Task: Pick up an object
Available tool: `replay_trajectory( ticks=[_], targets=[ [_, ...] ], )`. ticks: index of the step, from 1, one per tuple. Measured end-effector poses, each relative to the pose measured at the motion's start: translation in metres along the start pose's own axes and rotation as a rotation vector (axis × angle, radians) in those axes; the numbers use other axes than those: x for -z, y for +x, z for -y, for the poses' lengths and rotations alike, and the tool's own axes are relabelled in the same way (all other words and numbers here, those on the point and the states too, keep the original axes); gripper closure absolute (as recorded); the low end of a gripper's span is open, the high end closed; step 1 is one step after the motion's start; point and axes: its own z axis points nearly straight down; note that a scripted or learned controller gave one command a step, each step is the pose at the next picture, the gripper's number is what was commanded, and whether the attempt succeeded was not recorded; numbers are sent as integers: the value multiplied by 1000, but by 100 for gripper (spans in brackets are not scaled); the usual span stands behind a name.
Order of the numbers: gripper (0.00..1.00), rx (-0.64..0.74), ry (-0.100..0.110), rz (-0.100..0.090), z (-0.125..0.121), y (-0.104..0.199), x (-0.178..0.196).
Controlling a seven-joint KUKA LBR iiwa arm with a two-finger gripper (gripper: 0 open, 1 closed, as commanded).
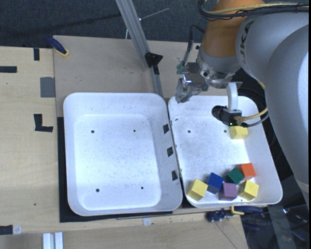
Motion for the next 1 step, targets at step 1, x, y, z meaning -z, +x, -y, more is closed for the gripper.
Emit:
replay_trajectory(
  ticks=[1],
  targets=[
    [100,0,1,0,5,53,-9]
  ],
)
